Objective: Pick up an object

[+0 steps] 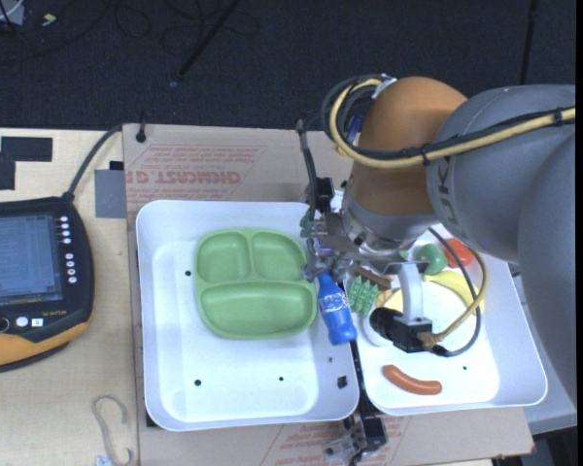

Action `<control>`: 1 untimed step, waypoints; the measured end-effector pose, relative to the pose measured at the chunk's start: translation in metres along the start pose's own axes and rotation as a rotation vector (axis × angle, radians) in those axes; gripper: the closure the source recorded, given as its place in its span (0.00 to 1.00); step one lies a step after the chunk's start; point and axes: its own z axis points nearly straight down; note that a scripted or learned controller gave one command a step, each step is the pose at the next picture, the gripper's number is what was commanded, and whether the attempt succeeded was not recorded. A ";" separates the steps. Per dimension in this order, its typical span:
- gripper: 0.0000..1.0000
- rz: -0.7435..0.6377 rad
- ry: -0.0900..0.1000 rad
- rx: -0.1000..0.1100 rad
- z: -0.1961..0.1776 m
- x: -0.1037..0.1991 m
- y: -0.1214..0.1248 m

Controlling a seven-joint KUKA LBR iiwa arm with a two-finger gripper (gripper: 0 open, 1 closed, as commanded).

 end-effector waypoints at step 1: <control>1.00 0.002 -0.001 0.003 0.010 0.006 0.002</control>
